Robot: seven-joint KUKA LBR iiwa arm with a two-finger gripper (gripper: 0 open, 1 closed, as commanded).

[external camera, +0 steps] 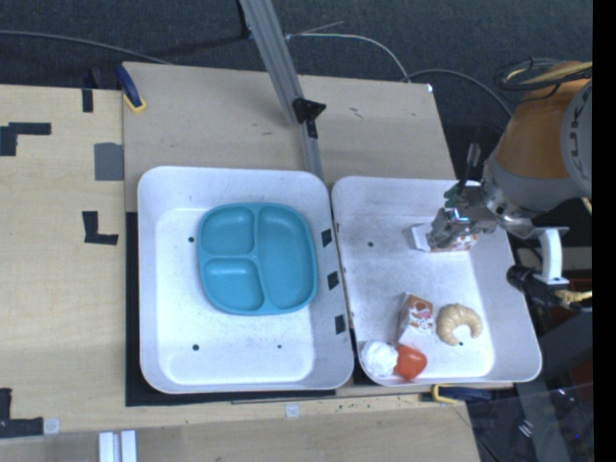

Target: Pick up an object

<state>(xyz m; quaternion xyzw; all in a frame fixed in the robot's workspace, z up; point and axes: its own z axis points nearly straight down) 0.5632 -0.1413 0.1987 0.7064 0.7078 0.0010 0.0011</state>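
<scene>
**Gripper low over the right bin's far end, loose items toward the near edge**

Nearest the camera, along the right bin's [500, 287] front edge, a red and white piece [397, 361] lies in the corner. Just behind it sit a small printed packet [417, 316] and a croissant-shaped toy [459, 323], side by side and nearly touching. Any of these would serve as the object to pick.

Farther back, the gripper [450, 229] is down at the bin floor beside a small pale item [420, 237] with a reddish edge. Whether that item sits between its fingers cannot be told, nor how wide they stand.

So the relation that matters: the pale item lies just to the gripper's left in this view, while the cluster lies well apart, toward the near edge.

The left bin [164, 258] holds a blue divided plate [258, 258]; the worktop [192, 114] stretches beyond.
</scene>
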